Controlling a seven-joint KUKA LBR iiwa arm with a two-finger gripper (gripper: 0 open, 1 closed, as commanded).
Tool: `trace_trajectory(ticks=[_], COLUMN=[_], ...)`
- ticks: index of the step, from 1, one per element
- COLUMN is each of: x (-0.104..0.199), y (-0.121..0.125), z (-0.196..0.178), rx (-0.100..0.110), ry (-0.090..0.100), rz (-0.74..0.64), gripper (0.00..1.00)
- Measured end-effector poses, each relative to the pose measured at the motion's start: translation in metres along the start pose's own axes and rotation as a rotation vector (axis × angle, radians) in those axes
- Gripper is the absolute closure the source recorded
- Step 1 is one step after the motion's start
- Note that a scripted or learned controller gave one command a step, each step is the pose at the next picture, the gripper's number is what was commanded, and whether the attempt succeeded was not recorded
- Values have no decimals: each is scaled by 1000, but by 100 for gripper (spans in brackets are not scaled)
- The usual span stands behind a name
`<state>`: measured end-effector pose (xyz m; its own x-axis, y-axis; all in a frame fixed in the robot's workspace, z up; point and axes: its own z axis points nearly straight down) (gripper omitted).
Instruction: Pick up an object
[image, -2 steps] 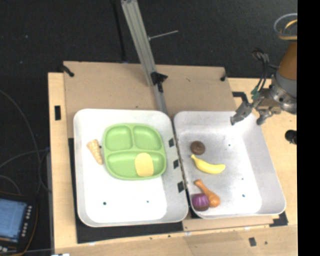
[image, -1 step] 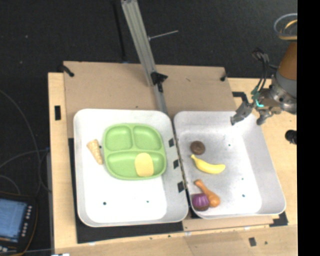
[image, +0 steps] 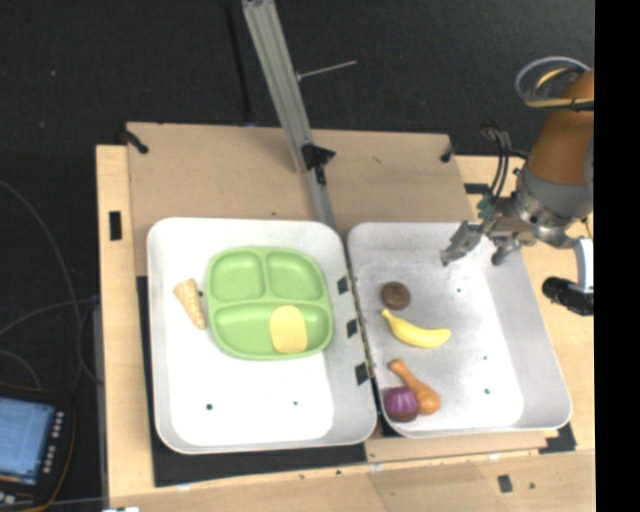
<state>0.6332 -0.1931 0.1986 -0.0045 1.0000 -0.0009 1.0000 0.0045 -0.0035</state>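
gripper (image: 480, 248) hovers w/ fingers spread wide, nothing btwn them, over far side of right bin (image: 520, 330). banana (image: 415, 332) near bin's middle looks light, stiff, prob smooth plastic; best pinched across its mid-curve.

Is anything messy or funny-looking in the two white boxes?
Nothing is spilled or broken. The only oddity: a cone-shaped toy lies on its side beside the green tray rather than in one of its compartments, where the yellow piece sits.
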Motion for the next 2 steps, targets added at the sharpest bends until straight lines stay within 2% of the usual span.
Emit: trace_trajectory(ticks=[2], x=[-4], y=[-4], z=[95], rx=[0], ry=[0], rz=[5], gripper=[0])
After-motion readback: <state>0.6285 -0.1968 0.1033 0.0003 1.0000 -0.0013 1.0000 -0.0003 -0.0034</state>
